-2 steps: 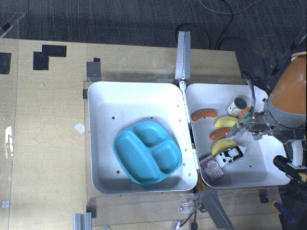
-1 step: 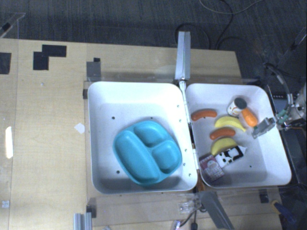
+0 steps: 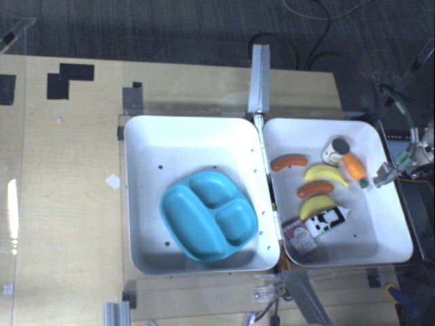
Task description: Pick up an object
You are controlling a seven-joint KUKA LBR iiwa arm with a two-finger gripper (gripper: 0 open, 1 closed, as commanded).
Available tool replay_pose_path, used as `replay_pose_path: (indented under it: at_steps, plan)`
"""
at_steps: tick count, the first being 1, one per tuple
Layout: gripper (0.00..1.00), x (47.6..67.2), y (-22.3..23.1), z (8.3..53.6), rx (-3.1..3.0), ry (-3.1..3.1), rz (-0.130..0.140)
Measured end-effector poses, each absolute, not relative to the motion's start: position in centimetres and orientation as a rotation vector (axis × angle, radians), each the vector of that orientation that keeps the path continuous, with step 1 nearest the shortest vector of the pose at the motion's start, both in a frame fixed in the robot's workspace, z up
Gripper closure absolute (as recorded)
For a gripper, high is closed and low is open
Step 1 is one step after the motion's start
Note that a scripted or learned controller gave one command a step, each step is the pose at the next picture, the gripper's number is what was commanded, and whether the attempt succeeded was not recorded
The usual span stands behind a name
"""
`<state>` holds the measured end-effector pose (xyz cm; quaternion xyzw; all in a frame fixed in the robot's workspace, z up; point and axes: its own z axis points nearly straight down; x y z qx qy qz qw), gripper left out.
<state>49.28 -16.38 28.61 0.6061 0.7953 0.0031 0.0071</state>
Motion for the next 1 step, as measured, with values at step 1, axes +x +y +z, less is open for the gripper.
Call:
replay_pose_path:
  at_steps: [1]
  plan:
    - [1.0,50.22,-12.26,39.42,2.175,2.258,0.006]
